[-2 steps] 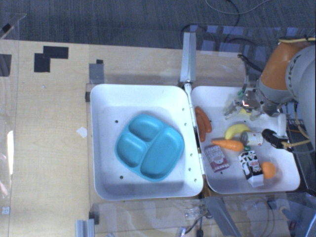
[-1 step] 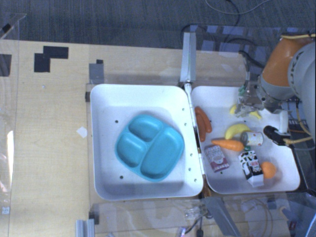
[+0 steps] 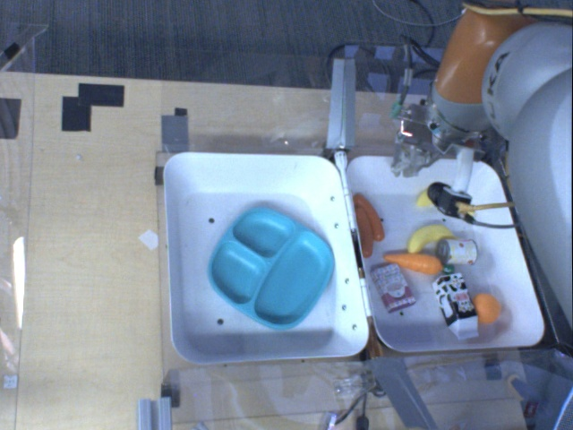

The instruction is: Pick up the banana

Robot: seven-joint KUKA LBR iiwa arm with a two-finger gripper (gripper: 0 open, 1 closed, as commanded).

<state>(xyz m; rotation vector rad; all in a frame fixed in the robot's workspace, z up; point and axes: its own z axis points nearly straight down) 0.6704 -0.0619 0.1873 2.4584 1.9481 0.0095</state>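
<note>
Banana sits below and slightly right of the gripper, well apart, in the right bin.

The curved yellow banana [image 3: 431,237] lies centre-right of frame in the shallow white right-hand bin [image 3: 517,330], long axis roughly left-right, just above an orange carrot [image 3: 414,263]. The metallic two-finger gripper [image 3: 411,158] hangs at the bin's upper edge; whether it is wide or narrow cannot be told. Nothing visible in it.

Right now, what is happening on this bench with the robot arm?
A grey robot arm reaches in over the right bin, and its gripper is above the far end of that bin, not holding anything. The banana it should pick up lies in the middle of the same bin, next to a carrot, a hot dog and a small milk carton. The left bin holds a blue divided plate.
</note>
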